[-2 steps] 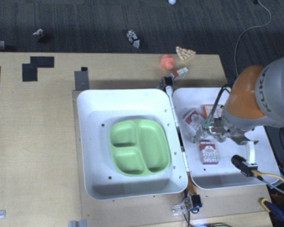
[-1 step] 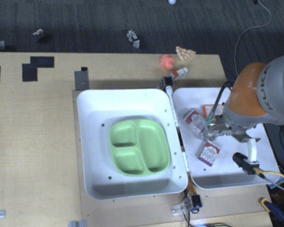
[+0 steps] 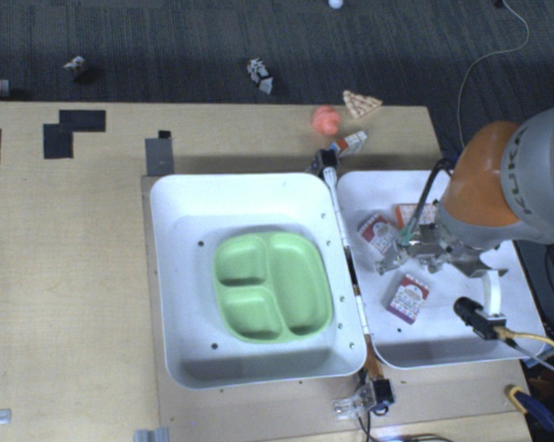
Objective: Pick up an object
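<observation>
Two red-and-white packets lie in the right bin (image 3: 447,345): one (image 3: 376,231) near the bin's left wall and one (image 3: 407,298) closer to the front. A third packet (image 3: 409,213) peeks out from behind the arm. My gripper (image 3: 408,252) hangs low over the right bin, between the first two packets and just right of them. I see nothing held in it. The left bin (image 3: 183,265) holds a green divided plate (image 3: 271,284).
A pink ball (image 3: 326,120), a pizza-slice toy (image 3: 362,103) and a small tube (image 3: 349,144) lie on the bench behind the bins. The grey arm with its orange band (image 3: 482,184) covers the right bin's far right part.
</observation>
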Robot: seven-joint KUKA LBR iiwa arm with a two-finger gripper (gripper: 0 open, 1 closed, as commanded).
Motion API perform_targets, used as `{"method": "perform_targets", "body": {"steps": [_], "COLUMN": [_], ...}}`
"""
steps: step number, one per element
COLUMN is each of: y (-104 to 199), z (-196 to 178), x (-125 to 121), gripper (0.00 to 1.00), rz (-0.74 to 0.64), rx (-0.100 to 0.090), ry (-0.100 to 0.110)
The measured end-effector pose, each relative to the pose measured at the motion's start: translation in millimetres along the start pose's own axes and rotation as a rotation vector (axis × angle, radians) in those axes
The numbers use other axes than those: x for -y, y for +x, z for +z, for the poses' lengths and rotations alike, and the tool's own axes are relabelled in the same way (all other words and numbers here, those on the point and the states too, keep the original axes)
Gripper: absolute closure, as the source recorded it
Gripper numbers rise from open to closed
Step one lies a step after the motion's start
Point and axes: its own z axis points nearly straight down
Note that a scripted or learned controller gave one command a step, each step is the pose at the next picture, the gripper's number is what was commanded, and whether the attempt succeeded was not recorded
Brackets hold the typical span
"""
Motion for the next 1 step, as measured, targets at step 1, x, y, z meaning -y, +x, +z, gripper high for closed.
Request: {"method": "perform_targets", "body": {"steps": [1], "y": [0.6], "z": [-10.7], "x": [-1.4], "gripper": [1.0], "rz": [-0.001], "rx": [0.0], "ry": [-0.004]}}
